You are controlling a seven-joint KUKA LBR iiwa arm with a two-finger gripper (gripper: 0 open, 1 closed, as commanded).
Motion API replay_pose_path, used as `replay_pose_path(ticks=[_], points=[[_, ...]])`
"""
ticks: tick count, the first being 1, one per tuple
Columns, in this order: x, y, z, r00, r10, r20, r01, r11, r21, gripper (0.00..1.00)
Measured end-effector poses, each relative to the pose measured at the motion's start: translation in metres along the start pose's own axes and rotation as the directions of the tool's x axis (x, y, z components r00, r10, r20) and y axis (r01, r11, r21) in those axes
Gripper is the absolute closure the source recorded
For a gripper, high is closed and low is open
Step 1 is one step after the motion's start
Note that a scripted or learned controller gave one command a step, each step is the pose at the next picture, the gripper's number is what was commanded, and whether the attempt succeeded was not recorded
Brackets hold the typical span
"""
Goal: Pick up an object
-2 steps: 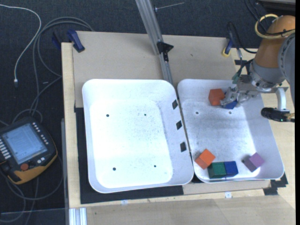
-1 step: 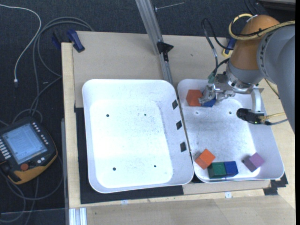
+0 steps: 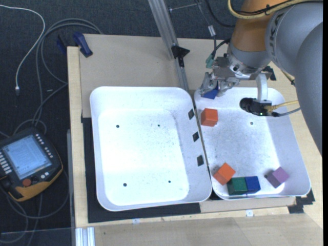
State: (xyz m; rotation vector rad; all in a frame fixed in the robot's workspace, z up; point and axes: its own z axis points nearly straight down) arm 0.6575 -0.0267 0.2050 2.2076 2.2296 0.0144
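Green block [image 3: 237, 186] + blue block [image 3: 252, 184] at right bin [image 3: 287, 137] front rim | gripper [image 3: 212, 86] at bin's back-left corner — pinching small blue object [image 3: 209, 92], looks like | orange cube [image 3: 209, 117] just frontward of gripper — nearest spare

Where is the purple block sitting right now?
The purple block lies in the right-hand bin, near its front right corner, just right of the blue block and far from the gripper.

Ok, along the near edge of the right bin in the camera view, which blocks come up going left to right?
Orange block → dark green block → blue block → purple block.
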Motion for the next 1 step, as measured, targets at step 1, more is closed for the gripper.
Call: replay_pose_path(ticks=[1], points=[[0.0805,-0.0341,0.0056,1.000,0.001,-0.001,-0.001,1.000,0.016,1.00]])
